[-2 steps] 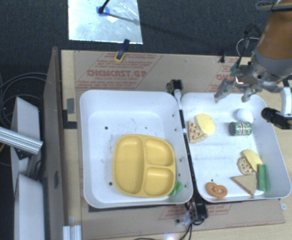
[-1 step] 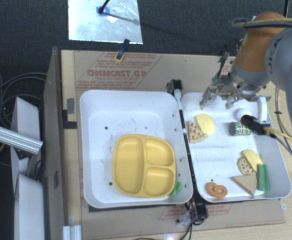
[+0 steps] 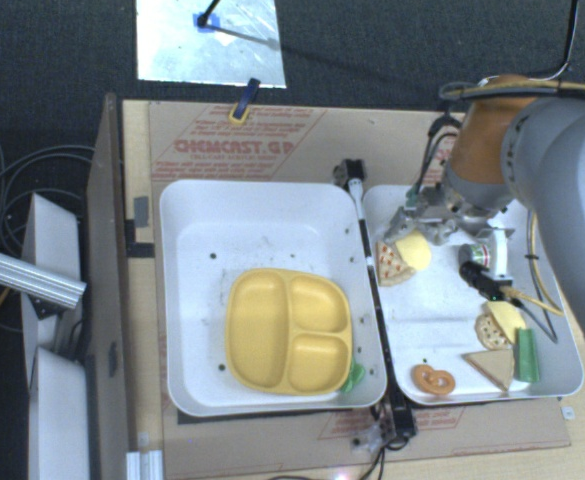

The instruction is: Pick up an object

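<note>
Over the right bin [image 3: 568, 373] the arm [image 3: 532, 148] is reached in from the right, wrist bent down; the gripper [image 3: 424, 230] is lowered at a yellow round piece [image 3: 413, 252] near the bin's upper left, beside a pizza slice [image 3: 390, 264]; no long axis can be made out on the piece; a pretzel [image 3: 433, 379], a sandwich wedge [image 3: 489, 370] and a green stick [image 3: 525, 356] are kept there; the left bin [image 3: 262, 213] is occupied by a yellow divided plate [image 3: 288, 330].
</note>
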### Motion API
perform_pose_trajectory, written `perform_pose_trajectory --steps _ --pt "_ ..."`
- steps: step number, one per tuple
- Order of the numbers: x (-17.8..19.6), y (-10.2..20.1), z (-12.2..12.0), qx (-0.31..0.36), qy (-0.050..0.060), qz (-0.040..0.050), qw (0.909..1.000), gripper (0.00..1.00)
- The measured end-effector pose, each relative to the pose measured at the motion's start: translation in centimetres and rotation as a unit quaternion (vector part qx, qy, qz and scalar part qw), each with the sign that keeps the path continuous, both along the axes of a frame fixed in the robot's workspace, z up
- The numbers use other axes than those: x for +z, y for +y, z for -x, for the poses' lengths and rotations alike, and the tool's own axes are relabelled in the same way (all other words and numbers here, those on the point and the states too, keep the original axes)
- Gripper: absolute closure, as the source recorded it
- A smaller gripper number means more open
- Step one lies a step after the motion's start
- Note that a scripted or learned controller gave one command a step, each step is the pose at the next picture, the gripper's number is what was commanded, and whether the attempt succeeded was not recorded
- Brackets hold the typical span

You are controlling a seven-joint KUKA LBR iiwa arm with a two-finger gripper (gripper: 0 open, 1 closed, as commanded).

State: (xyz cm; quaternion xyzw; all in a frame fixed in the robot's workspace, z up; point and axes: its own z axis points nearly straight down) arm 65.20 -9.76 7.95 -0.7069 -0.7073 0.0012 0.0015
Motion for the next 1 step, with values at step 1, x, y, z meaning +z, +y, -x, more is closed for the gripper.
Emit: perform_pose_trajectory --steps 1 --pt "1.61 0.01 -0.26 0.0 -0.004 0.0003 1.0 1.0"
